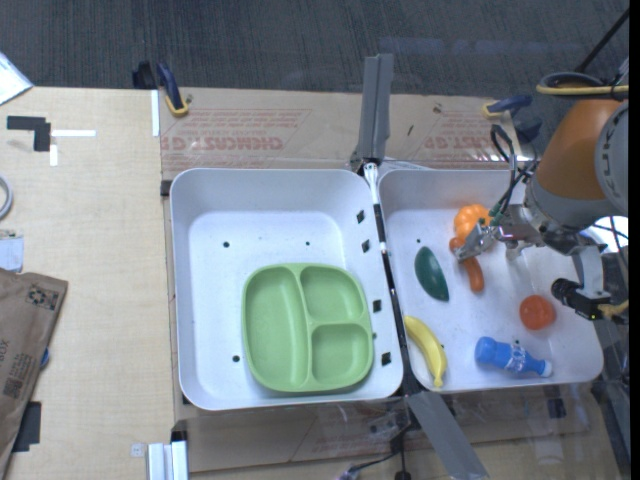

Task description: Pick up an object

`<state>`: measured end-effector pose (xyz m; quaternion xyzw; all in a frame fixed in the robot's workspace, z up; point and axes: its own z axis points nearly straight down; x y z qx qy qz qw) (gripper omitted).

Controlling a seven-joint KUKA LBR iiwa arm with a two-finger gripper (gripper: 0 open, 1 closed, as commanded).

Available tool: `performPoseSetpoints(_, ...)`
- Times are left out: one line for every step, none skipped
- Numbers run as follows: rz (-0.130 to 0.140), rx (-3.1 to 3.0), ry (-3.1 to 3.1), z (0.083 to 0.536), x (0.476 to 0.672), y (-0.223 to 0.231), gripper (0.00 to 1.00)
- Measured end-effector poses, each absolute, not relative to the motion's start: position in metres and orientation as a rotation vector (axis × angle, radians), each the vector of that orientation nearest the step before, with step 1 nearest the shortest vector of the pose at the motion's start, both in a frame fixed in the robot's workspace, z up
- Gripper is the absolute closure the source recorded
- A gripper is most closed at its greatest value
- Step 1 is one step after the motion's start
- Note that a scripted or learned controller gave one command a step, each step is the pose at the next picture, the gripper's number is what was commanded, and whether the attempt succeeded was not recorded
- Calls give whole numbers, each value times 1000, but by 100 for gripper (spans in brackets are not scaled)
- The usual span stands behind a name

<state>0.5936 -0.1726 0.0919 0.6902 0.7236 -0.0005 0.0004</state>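
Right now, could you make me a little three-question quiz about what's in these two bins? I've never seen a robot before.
1. True or false: the green divided plate lies in the left bin.
2. Which item lies nearest the right bin's front left corner? A) banana B) blue bottle C) orange ball
3. Fill in: the robot's hand is over the ____ bin.

Key: 1 true; 2 A; 3 right.
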Motion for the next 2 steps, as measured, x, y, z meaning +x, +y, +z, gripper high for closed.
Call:
performPoseSetpoints(-2,2169,2271,101,594,-173,100)
performPoseSetpoints(-5,2483,1926,214,593,-102,100)
